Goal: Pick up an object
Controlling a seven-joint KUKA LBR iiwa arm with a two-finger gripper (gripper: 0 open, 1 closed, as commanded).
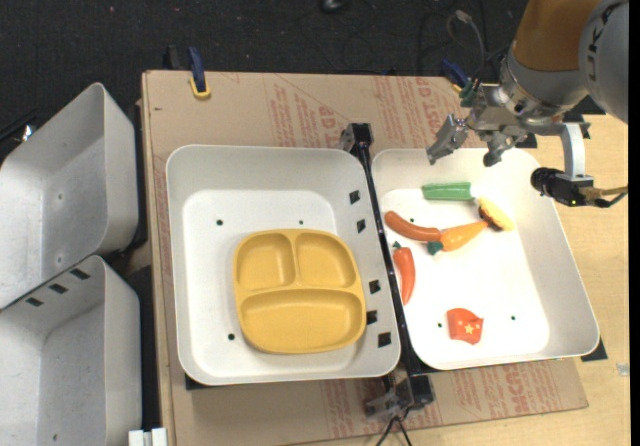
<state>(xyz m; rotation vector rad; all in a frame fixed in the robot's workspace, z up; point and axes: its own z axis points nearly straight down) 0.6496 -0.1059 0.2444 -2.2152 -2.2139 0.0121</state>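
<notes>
two-finger metal gripper (468, 141): upper right of frame, fingers spread wide, holding nothing, above right white bin (560, 264). green plastic stick (446, 191) just below it; orange plastic carrot (462, 234) at bin centre; yellow divided tray (298, 290) in left bin.

Faint red printed lettering covers the brown board (300, 104) under the bins, too blurred to read.
</notes>
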